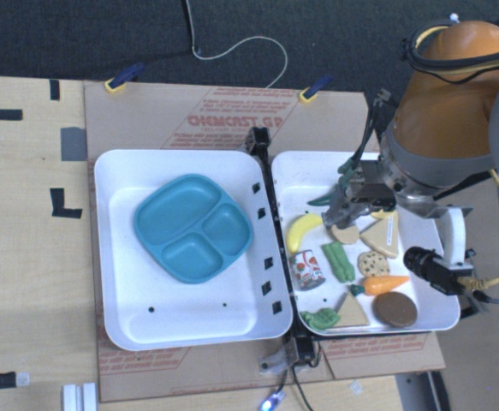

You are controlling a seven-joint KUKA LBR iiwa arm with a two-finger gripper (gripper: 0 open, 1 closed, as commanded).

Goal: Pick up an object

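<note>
- Yellow banana (pixel 303 229): curved, lying flat at the right bin's nine o'clock side.
- Green bean pod (pixel 338 262): long, near the centre, pointing toward five o'clock.
- Orange carrot (pixel 379 285): lying crosswise toward four o'clock.
- Brown round patty (pixel 395 308): flat, at five o'clock.
- Green leafy piece (pixel 322 318): at seven o'clock.

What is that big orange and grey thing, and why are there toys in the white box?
It is a robot arm, seen by one camera looking down from above. At its end is a gripper, like a two-finger hand, low over the right bin. That bin holds pretend food: a banana, a carrot, a cookie and a green bean pod. The left bin holds a blue divided plate. The arm is trying to pick something up; I cannot tell whether it has caught anything.
</note>
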